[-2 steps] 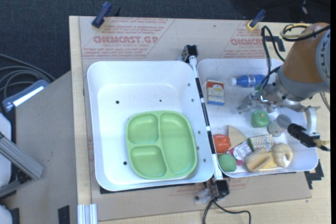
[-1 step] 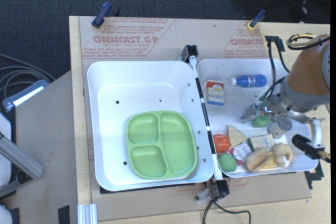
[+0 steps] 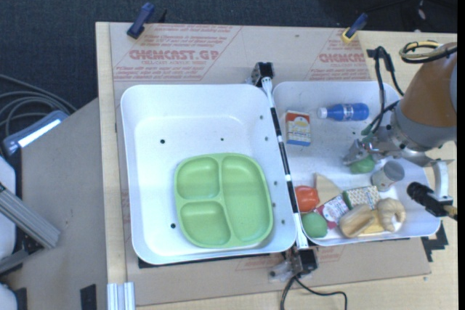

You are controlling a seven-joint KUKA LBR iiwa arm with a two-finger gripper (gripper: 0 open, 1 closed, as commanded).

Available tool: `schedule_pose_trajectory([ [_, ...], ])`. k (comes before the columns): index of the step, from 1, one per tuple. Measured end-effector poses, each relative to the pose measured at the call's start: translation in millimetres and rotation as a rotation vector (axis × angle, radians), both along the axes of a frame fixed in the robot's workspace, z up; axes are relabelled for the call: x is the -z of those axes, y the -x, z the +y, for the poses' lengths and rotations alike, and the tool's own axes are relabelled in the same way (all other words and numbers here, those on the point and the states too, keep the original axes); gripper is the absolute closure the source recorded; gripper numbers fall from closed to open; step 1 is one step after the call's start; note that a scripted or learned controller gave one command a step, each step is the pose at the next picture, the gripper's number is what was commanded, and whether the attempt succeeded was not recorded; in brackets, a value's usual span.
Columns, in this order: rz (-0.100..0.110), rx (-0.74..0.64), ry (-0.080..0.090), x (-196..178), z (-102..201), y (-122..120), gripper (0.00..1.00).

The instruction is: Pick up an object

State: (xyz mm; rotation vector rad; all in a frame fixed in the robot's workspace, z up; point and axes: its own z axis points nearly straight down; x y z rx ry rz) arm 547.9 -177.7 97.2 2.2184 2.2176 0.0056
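Green tray (image 3: 224,200) in L bin (image 3: 145,112); bottle (image 3: 346,112), carton (image 3: 297,128) in R bin (image 3: 320,91).

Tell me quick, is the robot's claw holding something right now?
Gripper: low in the right bin, right by a small green object; whether it is open, closed or gripping cannot be told.
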Motion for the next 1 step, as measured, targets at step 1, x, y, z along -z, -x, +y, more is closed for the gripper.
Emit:
schedule_pose_trajectory([
  [1,0.003,-0.002,-0.002,-88.3,90.1,-36.2,1.00],
])
